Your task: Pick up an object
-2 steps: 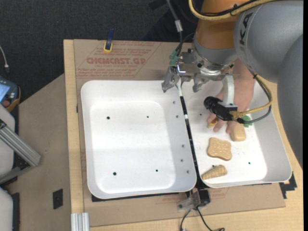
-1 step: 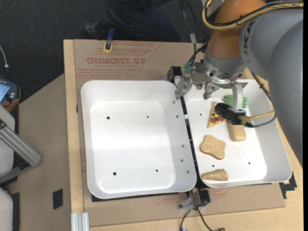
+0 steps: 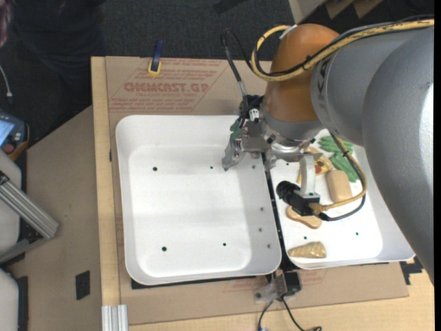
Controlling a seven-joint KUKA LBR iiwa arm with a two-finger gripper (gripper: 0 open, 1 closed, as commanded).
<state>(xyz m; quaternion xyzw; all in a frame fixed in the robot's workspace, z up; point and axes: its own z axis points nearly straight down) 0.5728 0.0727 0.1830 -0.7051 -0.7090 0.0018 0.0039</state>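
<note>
I see the jaws point(image 3: 234, 158) low over the glossy left white plastic bin point(image 3: 138, 205), near its upper right corner; I cannot tell whether they are apart or together. The objects lie in the right white bin point(image 3: 386, 243), toward four o'clock: a tan cylindrical block point(image 3: 338, 185) standing roughly twelve-to-six, a beige lumpy piece point(image 3: 307, 251), green leafy plastic point(image 3: 344, 158). Brown cardboard point(image 3: 179, 85) covers the worktop.

Dark floor point(image 3: 62, 40) beyond cardboard-topped bench point(image 3: 179, 81)
</note>
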